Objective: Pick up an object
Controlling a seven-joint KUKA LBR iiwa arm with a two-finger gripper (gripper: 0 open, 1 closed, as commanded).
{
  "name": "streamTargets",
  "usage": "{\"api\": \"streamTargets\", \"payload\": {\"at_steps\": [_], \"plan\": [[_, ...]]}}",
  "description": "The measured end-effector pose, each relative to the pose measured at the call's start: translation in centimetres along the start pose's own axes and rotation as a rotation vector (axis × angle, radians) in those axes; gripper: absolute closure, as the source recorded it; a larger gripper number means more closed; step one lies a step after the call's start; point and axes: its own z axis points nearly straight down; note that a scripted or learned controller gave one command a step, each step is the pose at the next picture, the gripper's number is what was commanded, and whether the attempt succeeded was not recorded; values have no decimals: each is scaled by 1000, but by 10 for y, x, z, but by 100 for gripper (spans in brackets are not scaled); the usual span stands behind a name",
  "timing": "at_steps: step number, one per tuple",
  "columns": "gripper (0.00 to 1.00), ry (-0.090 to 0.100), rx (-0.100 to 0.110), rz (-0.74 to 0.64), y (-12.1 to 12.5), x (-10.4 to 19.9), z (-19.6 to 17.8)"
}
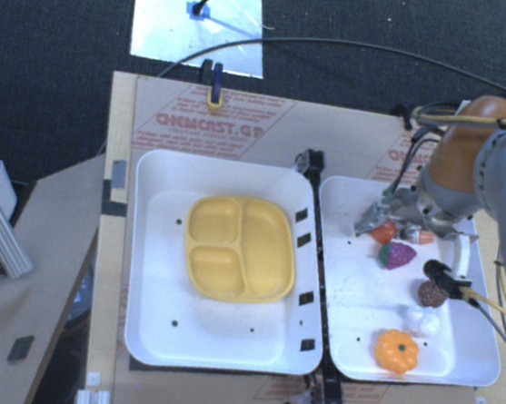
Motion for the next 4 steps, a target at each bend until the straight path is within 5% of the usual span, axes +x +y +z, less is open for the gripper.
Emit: {"api": "streamTargets", "payload": {"at_steps": [1,4], "plan": [[100,-1,-6,-1,2,0,-14],[100,-2,-9,-3,23,6,-195]]}}
